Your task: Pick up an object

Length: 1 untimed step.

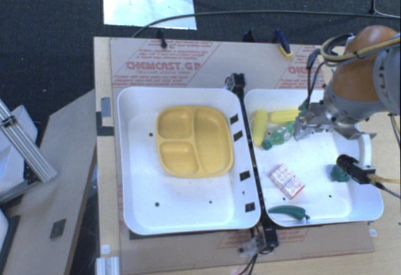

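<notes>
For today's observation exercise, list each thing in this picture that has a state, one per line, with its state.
Yellow divided plate: lying flat in the left bin, compartments bare.
Corn cob: lying flat along the right bin's left wall.
Green bottle: on its side, beside the hand.
Small red and white box: lying flat, closed.
Green pepper: lying at the near rim.

One fixed overhead cam, angled down.
You look down at a slant on both bins: left bin (135,161), right bin (326,202); arm (360,79) enters from frame right, mid-range.
</notes>
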Motion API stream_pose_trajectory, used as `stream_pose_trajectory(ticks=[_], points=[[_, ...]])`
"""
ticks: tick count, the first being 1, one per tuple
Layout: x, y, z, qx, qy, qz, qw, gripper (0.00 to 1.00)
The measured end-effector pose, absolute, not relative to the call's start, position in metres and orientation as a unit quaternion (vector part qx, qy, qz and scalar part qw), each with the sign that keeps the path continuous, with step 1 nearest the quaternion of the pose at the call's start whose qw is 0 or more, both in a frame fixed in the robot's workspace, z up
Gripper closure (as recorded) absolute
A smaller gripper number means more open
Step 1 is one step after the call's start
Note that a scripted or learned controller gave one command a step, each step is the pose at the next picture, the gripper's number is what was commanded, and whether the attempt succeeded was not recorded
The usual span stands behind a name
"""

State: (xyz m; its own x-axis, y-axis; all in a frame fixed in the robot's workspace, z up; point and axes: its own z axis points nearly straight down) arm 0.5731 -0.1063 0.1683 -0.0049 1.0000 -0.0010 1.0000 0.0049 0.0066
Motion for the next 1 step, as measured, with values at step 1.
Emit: stream_pose_trajectory(ticks=[1], points=[[0.5774,-0.1,0.231,0.705,0.709,0.0027,0.004,1.0]])
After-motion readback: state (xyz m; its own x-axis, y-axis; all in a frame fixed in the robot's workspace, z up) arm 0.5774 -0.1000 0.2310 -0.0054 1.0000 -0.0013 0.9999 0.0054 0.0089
